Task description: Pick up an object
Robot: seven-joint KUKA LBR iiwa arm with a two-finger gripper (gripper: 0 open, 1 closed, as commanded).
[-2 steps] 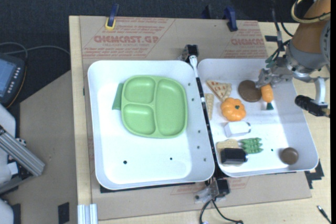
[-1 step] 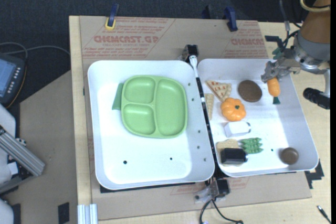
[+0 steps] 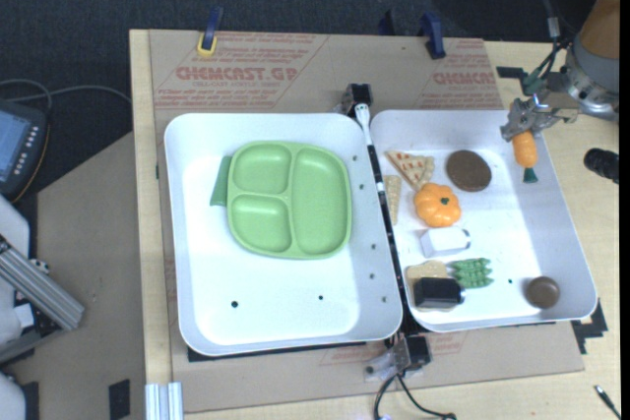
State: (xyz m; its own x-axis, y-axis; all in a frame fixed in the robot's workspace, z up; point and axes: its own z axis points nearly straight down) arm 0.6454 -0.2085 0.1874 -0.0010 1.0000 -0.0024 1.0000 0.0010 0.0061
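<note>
The left shallow white bin (image 3: 197,300) just holds a light green three-section plastic plate (image 3: 291,199). The right white bin (image 3: 566,241) is busier: small orange pumpkin (image 3: 437,205), round brown disc (image 3: 469,170), waffle-pattern wedge (image 3: 409,166), white block (image 3: 445,241), green bean cluster (image 3: 471,271), black block (image 3: 437,292), brown ball (image 3: 541,290). At its upper right edge, the gripper (image 3: 525,128) is clamped on a little orange carrot (image 3: 527,152), hanging from its fingers above the bin.

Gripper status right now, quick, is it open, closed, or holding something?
Gripper: shut on the toy carrot, which hangs from its fingers over the right bin's far right edge.
</note>
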